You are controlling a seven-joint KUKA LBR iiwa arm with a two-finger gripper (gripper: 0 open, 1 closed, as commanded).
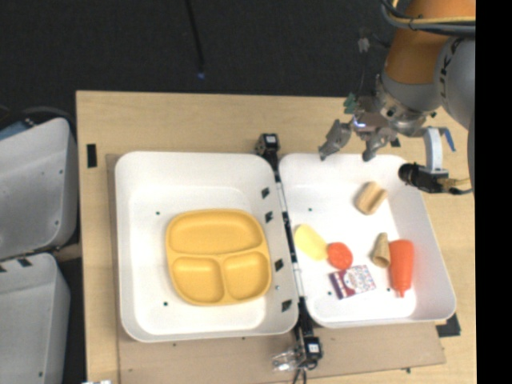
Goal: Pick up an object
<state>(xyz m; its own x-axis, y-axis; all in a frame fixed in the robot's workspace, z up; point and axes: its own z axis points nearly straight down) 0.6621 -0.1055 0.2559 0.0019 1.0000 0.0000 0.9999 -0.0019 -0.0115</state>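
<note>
Overhead, we see the tool (350, 145) poised at the far edge of the right bin (424, 294), its two fingers spread apart with nothing between them. One fingertip sits over the bin's back-left rim area and the other points down near the middle of the back wall. The grey arm with its orange band (416, 50) comes in from the upper right.

Inside the right bin we count several loose things. A tan cork-like cylinder (370, 198) lies nearest the tool, well apart from it. Toward the bin's left side a yellow lemon-shaped piece (310, 242) rests touching a small red-orange round piece (341, 255). Just beside them toward the front lies a small printed packet (354, 281). On the right, an orange carrot-shaped piece (402, 266) lies lengthwise, with a small tan cone-like piece (380, 250) touching its left side.

The left bin (136, 294) holds a yellow divided tray (218, 256) with three compartments. Both bins sit side by side on the wooden surface (96, 118).
</note>
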